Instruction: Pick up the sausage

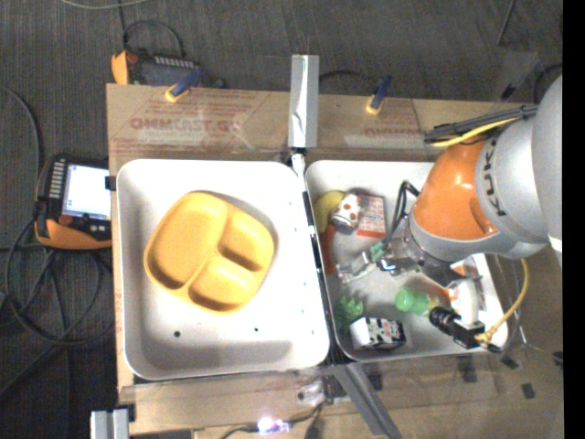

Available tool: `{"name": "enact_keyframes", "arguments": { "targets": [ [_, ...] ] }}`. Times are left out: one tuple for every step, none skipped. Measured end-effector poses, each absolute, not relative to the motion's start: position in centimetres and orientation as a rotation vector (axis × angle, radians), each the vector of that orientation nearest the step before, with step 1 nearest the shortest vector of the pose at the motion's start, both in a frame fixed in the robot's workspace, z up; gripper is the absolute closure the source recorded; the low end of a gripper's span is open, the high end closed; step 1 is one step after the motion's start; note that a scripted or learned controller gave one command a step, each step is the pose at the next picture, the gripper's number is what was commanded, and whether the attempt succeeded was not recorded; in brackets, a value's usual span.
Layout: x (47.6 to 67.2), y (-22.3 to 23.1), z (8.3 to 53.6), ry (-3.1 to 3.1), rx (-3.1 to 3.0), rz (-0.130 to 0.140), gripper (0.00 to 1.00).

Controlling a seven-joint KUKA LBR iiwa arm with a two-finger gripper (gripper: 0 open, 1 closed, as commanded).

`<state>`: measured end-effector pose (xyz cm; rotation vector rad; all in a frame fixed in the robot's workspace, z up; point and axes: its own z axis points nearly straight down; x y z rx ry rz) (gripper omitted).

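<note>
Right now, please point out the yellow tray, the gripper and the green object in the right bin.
yellow tray (212, 250): camera view, centre divider.
gripper (361, 265): camera view, between its tips.
green object (411, 298): camera view, its middle.

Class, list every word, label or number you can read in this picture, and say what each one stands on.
"KU", black letters on the arm's orange band.
Red print on the cardboard: too blurred to read.
Small box and carton in the right bin: print too small.
</note>
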<state>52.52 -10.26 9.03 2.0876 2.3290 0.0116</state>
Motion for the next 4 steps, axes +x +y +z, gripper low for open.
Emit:
{"name": "enact_keyframes", "arguments": {
  "targets": [
    [53.7, -10.0, 8.9, 2.089, 2.340, 0.013, 0.00],
    [52.6, -15.5, 9.0, 2.077, 2.343, 0.011, 0.00],
    [54.1, -9.8, 9.0, 2.052, 2.361, 0.009, 0.00],
    [54.1, -9.8, 9.8, 2.053, 2.363, 0.009, 1.00]
  ]
}}
